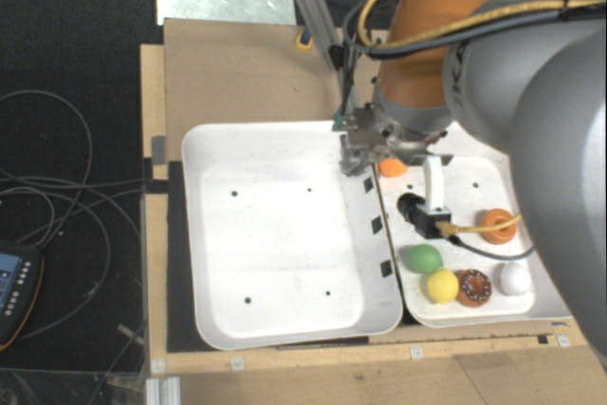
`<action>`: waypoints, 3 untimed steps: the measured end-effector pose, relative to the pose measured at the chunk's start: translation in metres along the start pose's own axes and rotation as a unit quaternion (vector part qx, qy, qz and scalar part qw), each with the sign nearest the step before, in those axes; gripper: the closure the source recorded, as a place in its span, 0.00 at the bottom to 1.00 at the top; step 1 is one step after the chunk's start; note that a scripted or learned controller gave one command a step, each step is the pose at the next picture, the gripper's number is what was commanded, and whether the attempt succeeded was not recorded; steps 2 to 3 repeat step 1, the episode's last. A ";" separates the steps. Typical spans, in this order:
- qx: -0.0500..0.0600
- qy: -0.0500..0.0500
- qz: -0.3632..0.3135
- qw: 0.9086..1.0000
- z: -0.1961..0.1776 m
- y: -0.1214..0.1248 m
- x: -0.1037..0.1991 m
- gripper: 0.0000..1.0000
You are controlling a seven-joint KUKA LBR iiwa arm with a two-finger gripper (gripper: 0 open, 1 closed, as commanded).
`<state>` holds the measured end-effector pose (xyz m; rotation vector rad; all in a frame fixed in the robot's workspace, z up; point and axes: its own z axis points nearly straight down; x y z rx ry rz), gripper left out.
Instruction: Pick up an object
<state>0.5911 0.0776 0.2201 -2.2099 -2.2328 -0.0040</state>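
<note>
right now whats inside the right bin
In the right bin: a green ball, yellow ball, brown donut, white ball, orange ring, and a small orange item. The arm covers the far right.

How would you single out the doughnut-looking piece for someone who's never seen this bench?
Start at the right-hand bin, the one the arm reaches over, and go to its near edge. Four small items sit in a loose row there: a green one, a yellow ball, the doughnut, then a white ball. The doughnut is the only dark brown one, a ring with a hole.
</note>
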 end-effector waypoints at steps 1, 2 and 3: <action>0.000 -0.001 0.002 1.000 0.000 0.000 -0.003 0.00; 0.000 -0.001 0.002 1.000 0.000 0.000 -0.003 0.00; 0.000 -0.001 0.002 1.000 0.000 0.000 -0.003 0.00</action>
